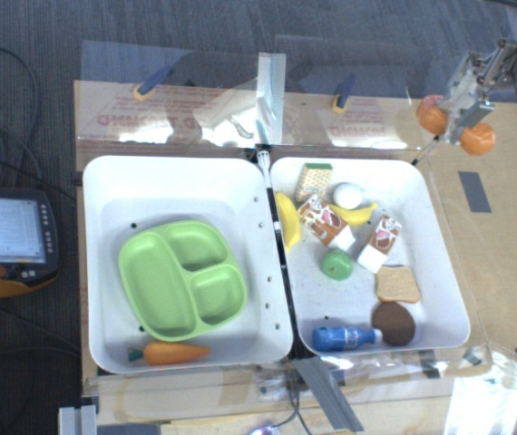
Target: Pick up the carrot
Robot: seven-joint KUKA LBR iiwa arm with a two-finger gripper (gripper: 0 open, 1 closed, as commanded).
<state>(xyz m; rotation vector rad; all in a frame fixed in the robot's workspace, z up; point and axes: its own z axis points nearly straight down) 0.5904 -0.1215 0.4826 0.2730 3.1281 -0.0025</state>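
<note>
Carrot (172,353) lies at the front edge of the left bin (104,198), long axis side to side, just below the green tray (181,279). Gripper (476,84) sits far off, beyond the right bin's back corner; grip state unclear.

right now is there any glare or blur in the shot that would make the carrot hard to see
In the camera view, glare sits on the clear plastic sheeting behind the bins, away from the carrot; the carrot is evenly lit and reads clearly against the left bin near its front wall, below the green plate; the whole view is slightly soft.
</note>
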